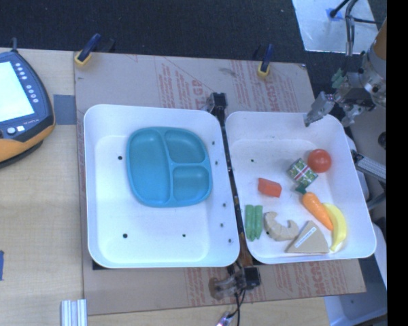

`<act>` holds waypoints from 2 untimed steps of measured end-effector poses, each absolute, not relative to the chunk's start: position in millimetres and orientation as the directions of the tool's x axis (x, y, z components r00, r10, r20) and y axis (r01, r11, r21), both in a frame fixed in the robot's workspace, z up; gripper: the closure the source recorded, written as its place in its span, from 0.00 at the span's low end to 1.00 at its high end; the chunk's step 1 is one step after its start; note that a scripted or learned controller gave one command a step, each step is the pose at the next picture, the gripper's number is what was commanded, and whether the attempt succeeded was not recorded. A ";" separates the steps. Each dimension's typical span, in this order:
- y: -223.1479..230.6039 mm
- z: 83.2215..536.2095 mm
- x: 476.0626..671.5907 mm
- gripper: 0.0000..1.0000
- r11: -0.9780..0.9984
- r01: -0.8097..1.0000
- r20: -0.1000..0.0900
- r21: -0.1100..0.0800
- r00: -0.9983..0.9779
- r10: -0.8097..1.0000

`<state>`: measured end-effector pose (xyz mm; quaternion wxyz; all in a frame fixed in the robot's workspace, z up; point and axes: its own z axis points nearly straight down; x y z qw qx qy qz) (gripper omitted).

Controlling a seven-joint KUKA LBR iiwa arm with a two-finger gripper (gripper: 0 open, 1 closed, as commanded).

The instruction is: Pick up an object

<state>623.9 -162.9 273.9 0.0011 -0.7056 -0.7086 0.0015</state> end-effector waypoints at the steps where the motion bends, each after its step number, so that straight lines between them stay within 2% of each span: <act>1: -186.8 125.6 618.6 0.00 0.007 1.000 0.001 -0.002 -0.007 1.000; 2: -211.3 91.5 656.1 0.00 0.005 1.000 0.000 -0.003 -0.005 1.000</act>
